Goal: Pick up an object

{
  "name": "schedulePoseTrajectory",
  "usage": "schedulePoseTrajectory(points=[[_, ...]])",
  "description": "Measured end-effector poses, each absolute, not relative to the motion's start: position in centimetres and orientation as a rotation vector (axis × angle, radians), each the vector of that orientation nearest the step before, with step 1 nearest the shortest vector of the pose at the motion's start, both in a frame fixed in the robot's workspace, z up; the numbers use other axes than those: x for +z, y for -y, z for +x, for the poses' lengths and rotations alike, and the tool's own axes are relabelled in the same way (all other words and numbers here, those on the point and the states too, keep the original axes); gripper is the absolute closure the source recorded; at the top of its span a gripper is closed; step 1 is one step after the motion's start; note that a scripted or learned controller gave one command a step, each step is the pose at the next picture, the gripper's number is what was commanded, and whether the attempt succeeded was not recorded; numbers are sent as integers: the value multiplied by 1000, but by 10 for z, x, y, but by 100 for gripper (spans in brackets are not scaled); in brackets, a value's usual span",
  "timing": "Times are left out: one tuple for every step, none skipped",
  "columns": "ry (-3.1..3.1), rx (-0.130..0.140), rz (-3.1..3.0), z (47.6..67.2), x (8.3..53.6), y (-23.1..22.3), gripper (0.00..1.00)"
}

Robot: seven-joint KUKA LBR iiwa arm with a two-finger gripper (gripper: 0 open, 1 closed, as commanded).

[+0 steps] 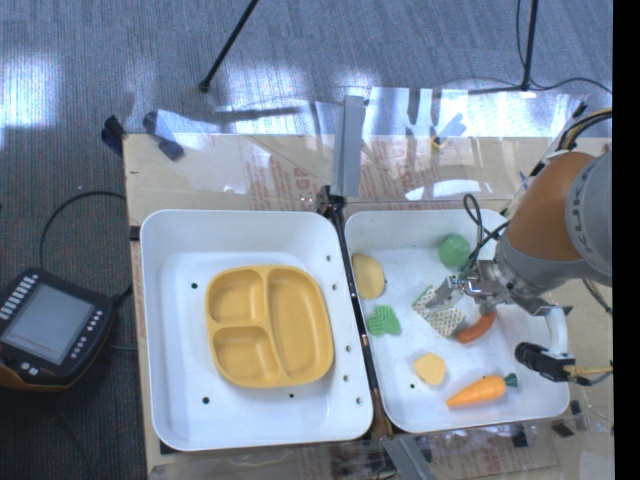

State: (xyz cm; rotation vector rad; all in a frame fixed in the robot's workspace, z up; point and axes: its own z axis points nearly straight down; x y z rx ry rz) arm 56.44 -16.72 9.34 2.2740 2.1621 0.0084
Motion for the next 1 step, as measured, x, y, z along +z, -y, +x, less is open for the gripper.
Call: schedulePoseTrajectory(points=[[-2100,14,2327,527,94,182,0]])
